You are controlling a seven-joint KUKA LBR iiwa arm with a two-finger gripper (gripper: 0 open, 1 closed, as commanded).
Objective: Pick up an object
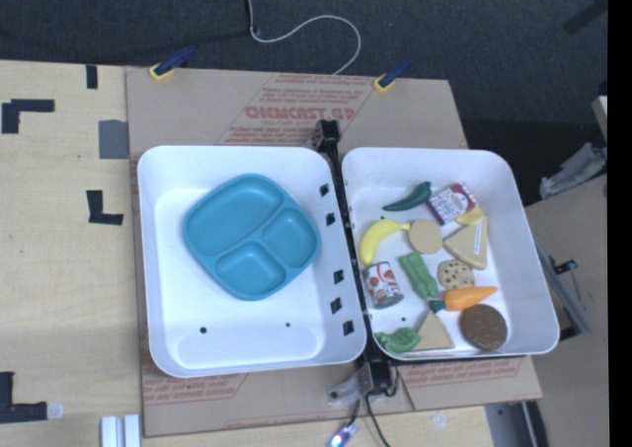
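2 white bins sit side by side on the bench [59,238]. Left bin [158,171]: 1 blue divided plate [252,235]. Right bin [515,196]: about 12 toy foods, closely packed. Near its dividing wall lie a banana [383,236] and, below it, a small can [382,284]. A chili [408,198] and a red packet [452,203] lie toward the far side. A cheese wedge [472,241], cookie [454,274] and carrot [468,296] crowd the middle, touching or nearly so. A brown disc [484,327] lies at the near right corner.

Whether the tool is wide or narrow cannot be told.

Judged handling: all pieces look light, stiff and smooth, probably hollow plastic, so they are likely to skid or tip under a glancing touch rather than break. The banana seems the best candidate, with free floor along its outer curve; take it across the middle of its width. The can is rounded and may roll; grip across its body. Flat pieces such as the disc and cookie offer little height for a pinch. The carrot is hemmed in by its neighbours.
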